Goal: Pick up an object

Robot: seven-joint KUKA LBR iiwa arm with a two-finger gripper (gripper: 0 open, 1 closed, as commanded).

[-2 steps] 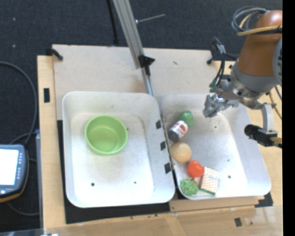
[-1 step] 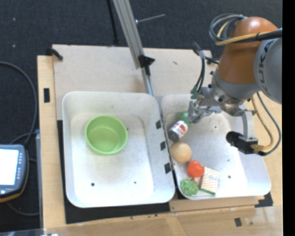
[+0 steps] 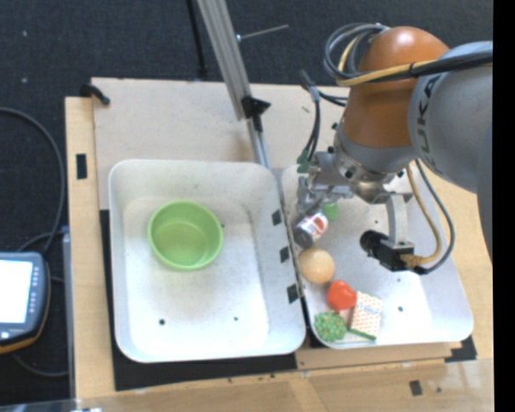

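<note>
Over the right bin (image 3: pixel 429 312), the gripper (image 3: pixel 313 211) hangs just above a small can (image 3: pixel 312 226), apparently at the grasp step; finger state unclear, so closing and lifting likely comes next.

even overhead light, slightly soft

Small red-and-white can (image 3: pixel 312 227) tilted, right bin's left wall; tan ball (image 3: pixel 317 266) below.
</note>
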